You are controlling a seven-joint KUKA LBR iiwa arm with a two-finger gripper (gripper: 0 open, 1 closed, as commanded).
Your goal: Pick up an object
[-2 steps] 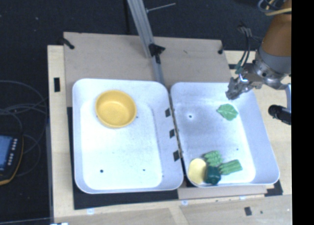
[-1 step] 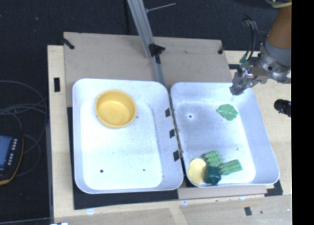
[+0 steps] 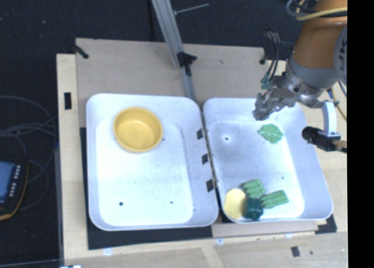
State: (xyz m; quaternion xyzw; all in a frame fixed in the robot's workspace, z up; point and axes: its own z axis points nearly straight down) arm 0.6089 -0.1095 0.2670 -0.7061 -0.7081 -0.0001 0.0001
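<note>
Gripper (image 3: pixel 264 111) above right bin (image 3: pixel 304 162), near green leaf (image 3: pixel 271 133); jaws' state cannot be told. Yellow bowl (image 3: pixel 138 129) in left bin (image 3: pixel 146 202).

Both bins are white: the left bin (image 3: pixel 105 202) and the right bin (image 3: pixel 304 191). A yellow bowl (image 3: pixel 138 129) sits in the left bin's far part. In the right bin, a pale green piece (image 3: pixel 271 133) lies just below the dark grey gripper (image 3: pixel 264 109). At that bin's near edge cluster a pale yellow round piece (image 3: pixel 234 202), a dark teal piece (image 3: pixel 253 208) and bright green pieces (image 3: pixel 274 198). The surface (image 3: pixel 234 74) is light tan.
</note>
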